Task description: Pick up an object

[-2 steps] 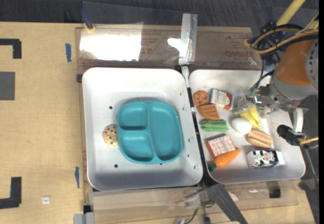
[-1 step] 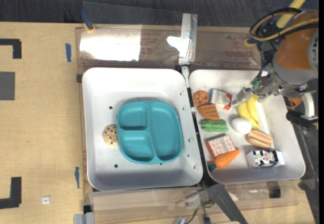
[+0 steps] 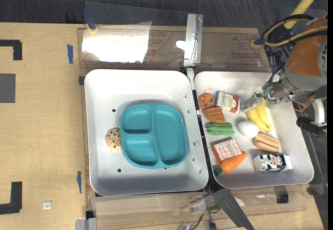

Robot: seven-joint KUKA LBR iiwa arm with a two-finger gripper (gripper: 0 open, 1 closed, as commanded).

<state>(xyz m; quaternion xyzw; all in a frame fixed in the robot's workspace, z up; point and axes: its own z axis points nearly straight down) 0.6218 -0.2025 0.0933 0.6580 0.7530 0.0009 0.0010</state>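
The banana (image 3: 260, 116) is the nearest candidate for this pick; it lies in the right bin (image 3: 303, 171), near its upper right corner, yellow and slightly curved, running down toward the white egg (image 3: 248, 129) that sits just beside its lower end; my end effector (image 3: 266, 94) hangs just above the banana's upper end, at the bin's far right side; I cannot tell from this slant how its opening stands, since the tip is small and cluttered with cables; nothing shows between it, so I judge that I hold nothing; the step in hand, as I read it, is the approach, with the grasp not yet made.

Around the banana the bin is crowded; a hot dog (image 3: 267, 143) lies just below it; a black-and-white carton (image 3: 271, 162) sits near the lower right corner; a carrot (image 3: 232, 163) and a red-and-white packet (image 3: 227, 148) lie lower left; a green pickle-like piece (image 3: 220, 129), a brown breaded piece (image 3: 214, 115), a small orange pumpkin-like toy (image 3: 206, 100) and a small white and red carton (image 3: 227, 101) fill the left side.

The next move, I judge, calls for a straight descent over the banana's upper half, aligned across its narrow width, keeping clear of the egg and the bin wall.

Further out, the left bin (image 3: 99, 135) holds a teal divided plate (image 3: 154, 134) with a cookie (image 3: 113, 139) just beside its left edge; both bins rest on the tabletop (image 3: 36, 119).
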